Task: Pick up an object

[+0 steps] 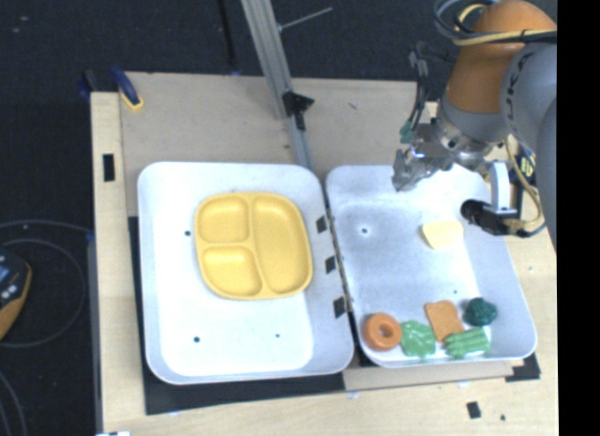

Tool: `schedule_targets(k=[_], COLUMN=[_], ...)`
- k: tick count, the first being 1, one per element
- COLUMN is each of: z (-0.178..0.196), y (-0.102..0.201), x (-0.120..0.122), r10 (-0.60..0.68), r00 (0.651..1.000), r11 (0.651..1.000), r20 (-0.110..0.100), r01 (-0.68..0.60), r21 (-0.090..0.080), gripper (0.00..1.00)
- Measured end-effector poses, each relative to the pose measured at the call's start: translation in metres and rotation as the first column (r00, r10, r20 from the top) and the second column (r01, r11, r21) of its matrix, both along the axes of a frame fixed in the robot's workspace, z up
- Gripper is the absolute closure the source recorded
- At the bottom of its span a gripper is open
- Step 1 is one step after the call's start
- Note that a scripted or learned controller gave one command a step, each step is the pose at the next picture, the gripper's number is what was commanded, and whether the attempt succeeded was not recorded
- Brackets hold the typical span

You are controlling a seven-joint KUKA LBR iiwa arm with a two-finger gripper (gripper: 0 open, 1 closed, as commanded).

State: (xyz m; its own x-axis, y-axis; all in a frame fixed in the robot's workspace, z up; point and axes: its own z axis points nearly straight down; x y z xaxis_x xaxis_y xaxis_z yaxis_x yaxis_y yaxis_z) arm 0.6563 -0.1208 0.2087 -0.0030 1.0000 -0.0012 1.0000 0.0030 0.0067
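Nearest, well below the pincer: orange ring, green pieces, tan block, dark green lump along the right bin's near rim. Closer to pincer, down-right: pale yellow piece. Pincer state: cannot tell.

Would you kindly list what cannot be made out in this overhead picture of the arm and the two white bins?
- Two-finger gripper, camera view: small and dark against the right white bin; what its tips are doing is unreadable.
- Small green pieces by the orange ring and tan block: too small and blurred to identify.
- Dark object: cut off by the left edge.
- Grey arm: cut off at the right.
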Motion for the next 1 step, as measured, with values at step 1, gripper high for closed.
schedule_targets(k=[1], z=[0.0229], y=[-0.0013], x=[0.0009], r10=[0.001], r00=[1.000], r11=[1.000], r20=[-0.003], r01=[-0.001], r21=[0.001], gripper=[1.00])
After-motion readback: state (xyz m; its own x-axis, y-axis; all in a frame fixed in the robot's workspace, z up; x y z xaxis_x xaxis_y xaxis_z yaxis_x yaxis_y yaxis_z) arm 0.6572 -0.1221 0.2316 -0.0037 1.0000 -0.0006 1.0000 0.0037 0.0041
